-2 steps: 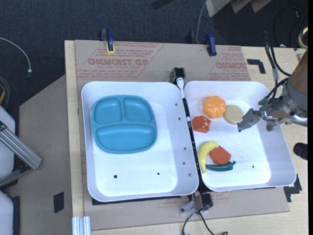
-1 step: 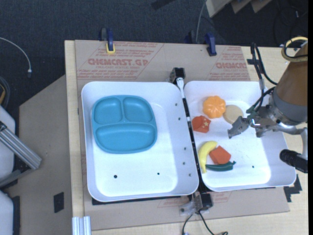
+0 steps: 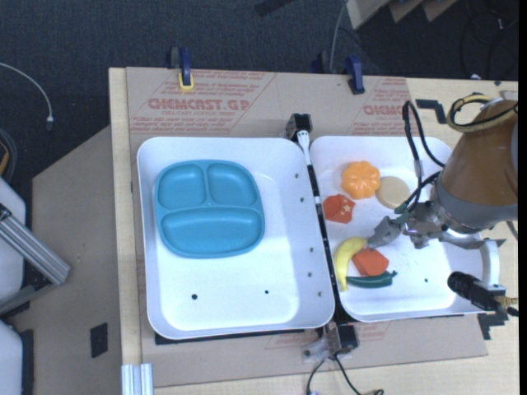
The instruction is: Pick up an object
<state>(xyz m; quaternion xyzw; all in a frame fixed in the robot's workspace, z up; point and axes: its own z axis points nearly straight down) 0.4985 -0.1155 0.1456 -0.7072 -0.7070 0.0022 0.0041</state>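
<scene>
The arm comes in from the right edge of the camera view, its orange band sitting broad above a grey wrist section. Below the band the wrist narrows to the metal gripper, which points left and slightly down — low over the right side of the bench. Dark cables loop up and over the top of the orange band, and 1 black fitting juts out beneath the wrist, near the lower right.

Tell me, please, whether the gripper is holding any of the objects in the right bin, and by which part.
Nothing is visibly held. The gripper hovers just above the red piece and banana, with no object seen between its fingers.
</scene>
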